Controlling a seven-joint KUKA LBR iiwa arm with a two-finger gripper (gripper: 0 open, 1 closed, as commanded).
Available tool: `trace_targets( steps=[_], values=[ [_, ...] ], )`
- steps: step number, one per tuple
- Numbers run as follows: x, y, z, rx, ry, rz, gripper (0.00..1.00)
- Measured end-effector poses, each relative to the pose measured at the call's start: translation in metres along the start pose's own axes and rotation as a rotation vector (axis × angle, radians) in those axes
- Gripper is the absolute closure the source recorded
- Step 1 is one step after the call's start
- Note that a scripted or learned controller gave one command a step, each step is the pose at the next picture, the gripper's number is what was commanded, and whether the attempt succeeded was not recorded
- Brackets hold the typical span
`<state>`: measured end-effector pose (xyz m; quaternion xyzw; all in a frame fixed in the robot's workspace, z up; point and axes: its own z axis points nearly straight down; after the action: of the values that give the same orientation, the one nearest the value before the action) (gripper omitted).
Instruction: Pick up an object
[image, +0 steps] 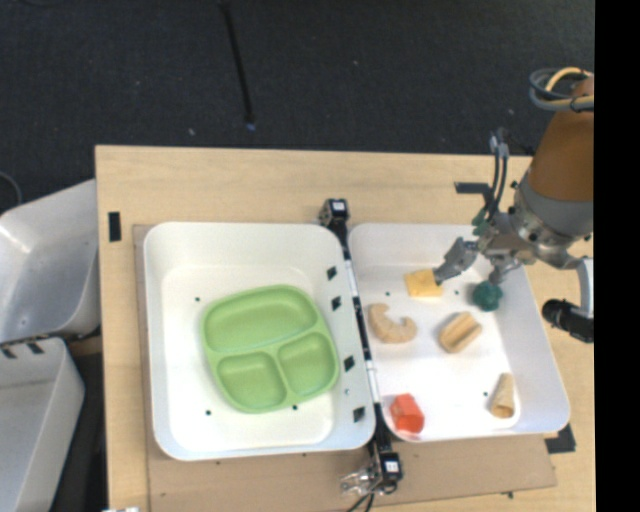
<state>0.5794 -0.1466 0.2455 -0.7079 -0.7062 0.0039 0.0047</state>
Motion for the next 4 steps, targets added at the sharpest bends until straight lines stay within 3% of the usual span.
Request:
trace_targets(
  steps=[1,4],
  values=[
    [0.0,0.002,-0.007,-0.012,-0.002,-0.004,0.0],
    [-0.013,0.01,0.147,-0.009,-0.002,0.0,0.0]
  ],
)
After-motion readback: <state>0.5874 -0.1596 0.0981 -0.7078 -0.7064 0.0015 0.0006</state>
